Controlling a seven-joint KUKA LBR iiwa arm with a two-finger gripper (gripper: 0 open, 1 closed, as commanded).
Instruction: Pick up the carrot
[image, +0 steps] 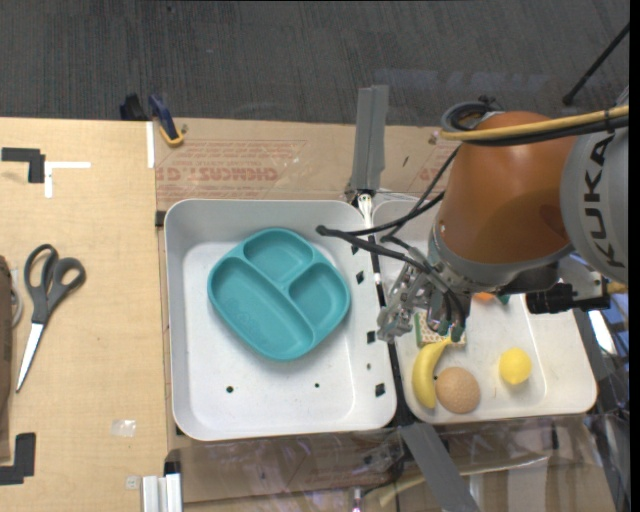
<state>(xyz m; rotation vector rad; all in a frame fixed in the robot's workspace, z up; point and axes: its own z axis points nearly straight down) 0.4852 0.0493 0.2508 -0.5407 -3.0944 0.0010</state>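
A small orange sliver, likely the carrot (484, 296), peeks out from under the arm's wrist in the right bin (570, 400); most of it is hidden. The gripper (418, 315) hangs low over the left side of the right bin, just above the top end of a banana (427, 376) and to the left of the orange sliver. The big orange and grey wrist covers the bin's back half.
A brown egg-shaped object (458, 390) lies beside the banana, and a yellow lemon (514, 367) sits to its right. A teal divided plate (279, 292) rests in the left bin (200, 400). Scissors (42, 290) lie on the bench at far left.
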